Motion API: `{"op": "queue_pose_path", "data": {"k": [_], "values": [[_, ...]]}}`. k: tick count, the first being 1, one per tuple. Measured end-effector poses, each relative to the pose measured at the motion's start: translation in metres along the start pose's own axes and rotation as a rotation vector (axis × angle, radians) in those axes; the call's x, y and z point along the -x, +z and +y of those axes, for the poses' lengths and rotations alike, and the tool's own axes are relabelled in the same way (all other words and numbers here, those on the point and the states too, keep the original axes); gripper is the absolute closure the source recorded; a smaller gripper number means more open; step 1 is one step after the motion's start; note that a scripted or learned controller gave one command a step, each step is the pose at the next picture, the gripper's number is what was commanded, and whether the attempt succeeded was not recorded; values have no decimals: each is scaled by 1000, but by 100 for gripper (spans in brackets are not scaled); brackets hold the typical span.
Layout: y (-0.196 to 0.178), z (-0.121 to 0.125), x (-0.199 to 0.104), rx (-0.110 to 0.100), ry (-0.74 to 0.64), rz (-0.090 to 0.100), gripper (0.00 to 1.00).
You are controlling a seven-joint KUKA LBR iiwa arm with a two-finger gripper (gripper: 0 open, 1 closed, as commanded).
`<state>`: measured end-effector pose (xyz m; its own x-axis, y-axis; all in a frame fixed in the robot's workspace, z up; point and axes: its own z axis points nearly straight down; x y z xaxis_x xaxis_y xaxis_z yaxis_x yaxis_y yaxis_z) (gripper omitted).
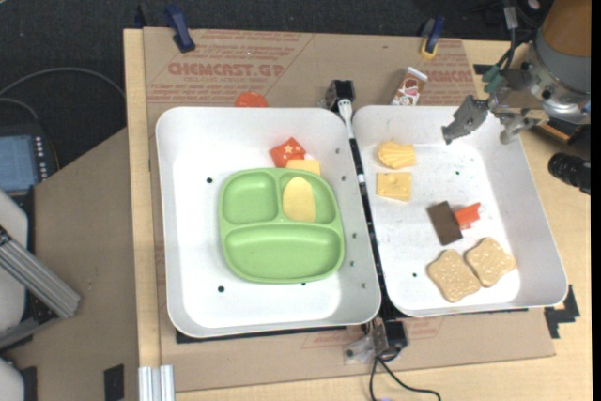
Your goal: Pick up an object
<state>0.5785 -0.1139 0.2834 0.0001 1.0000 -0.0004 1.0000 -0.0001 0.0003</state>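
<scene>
My gripper (487, 124) hangs over the far right corner of the right bin (535, 202), open, with nothing between its fingers (463, 121). Below it in that bin lie a yellow ridged piece (396, 154), a yellow wedge (394, 186), a brown block (443, 223) touching a small orange piece (468, 214), and two tan crackers (453, 274) (490, 260) near the front. In the left bin (188, 277) stands a green divided plate (279, 254) with a pale yellow item (299, 199) in its upper right compartment. A red block (288, 151) lies just behind the plate.
A small carton (409, 87) and an orange disc (250, 100) lie on the cardboard behind the bins. Blue clamps (178, 28) (432, 35) grip the board's far edge. A black bracket (341, 93) sits between the bins at the back.
</scene>
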Motion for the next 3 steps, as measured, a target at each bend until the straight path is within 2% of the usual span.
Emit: {"op": "queue_pose_path", "data": {"k": [1,2,3], "values": [[100,-72,47,-14,7,3,0],[204,-29,48,-3,-1,1,0],[188,-29,49,3,2,-1,100]]}}
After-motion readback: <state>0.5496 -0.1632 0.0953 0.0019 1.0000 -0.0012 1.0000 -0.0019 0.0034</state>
